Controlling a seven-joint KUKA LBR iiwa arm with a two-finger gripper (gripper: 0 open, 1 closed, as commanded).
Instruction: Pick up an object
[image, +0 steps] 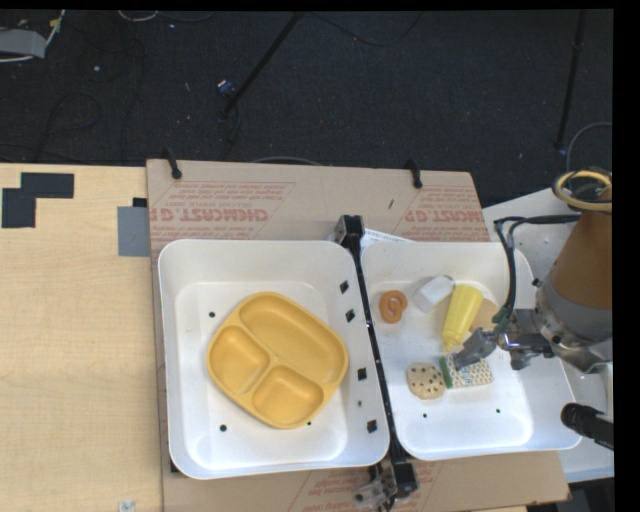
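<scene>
2 bins (190, 300); the gripper (462, 358), jaw state I cannot tell, hangs beside the yellow bottle (462, 310). Centre over 1 item before closing.

Divided tray (277, 358) in left bin (180, 300)

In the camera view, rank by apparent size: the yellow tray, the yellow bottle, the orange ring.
1. Yellow tray, by far the largest.
2. Yellow bottle.
3. Orange ring, smallest.

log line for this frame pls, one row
phase: reaching | gripper: low in right bin, beside green patterned block | grasp: unconfirmed | left bin: yellow divided plate
</scene>
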